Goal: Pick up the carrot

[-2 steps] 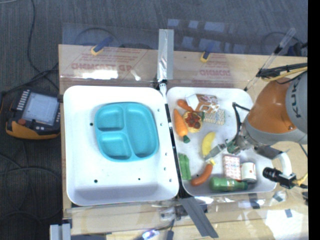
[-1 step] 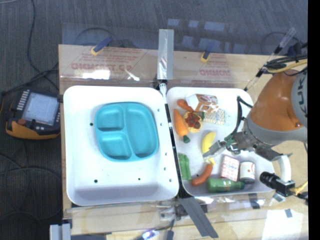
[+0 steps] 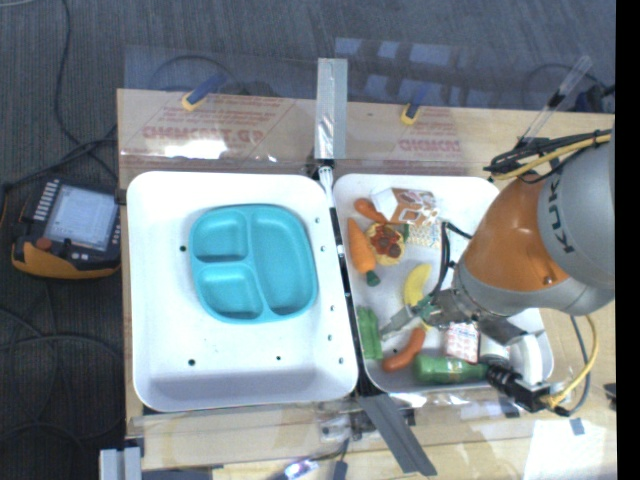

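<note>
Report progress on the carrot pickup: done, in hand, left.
Done: the arm has reached into the right bin, and the gripper sits low among the toys near the yellow banana. In hand: nothing visible between the fingers. Left: the carrot lies untouched by the bin's left wall, apart from the gripper; grasping and lifting it remain. The blue tray sits in the left bin.

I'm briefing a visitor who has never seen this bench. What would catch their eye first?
Probably the bright blue divided tray sitting alone in the left bin. Next, the grey and orange arm leaning over the right bin, where toy food is crowded together: a carrot near the dividing wall, a yellow banana mid-bin and a green bottle at the near edge.
</note>
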`<action>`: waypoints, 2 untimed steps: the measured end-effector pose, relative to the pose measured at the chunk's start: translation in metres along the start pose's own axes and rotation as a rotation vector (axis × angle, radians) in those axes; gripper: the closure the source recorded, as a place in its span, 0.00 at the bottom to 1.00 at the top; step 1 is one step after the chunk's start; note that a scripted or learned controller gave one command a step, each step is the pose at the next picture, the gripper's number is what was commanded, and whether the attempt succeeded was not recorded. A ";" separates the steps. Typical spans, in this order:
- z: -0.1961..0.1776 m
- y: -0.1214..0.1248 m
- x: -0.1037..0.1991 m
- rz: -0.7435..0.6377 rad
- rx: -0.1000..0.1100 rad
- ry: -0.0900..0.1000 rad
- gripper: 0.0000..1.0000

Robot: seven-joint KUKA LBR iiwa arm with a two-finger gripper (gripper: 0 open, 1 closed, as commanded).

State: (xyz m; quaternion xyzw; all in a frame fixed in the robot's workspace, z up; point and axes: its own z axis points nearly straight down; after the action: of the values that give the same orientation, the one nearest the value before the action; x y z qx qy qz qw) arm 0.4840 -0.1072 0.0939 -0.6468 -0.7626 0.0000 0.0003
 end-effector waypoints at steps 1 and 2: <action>0.004 0.052 -0.047 -0.098 -0.009 -0.001 0.00; -0.079 0.022 -0.015 0.065 0.003 -0.001 0.00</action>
State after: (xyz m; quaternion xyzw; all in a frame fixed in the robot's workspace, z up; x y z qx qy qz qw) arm 0.5078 -0.1189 0.1731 -0.6711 -0.7414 0.0013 0.0007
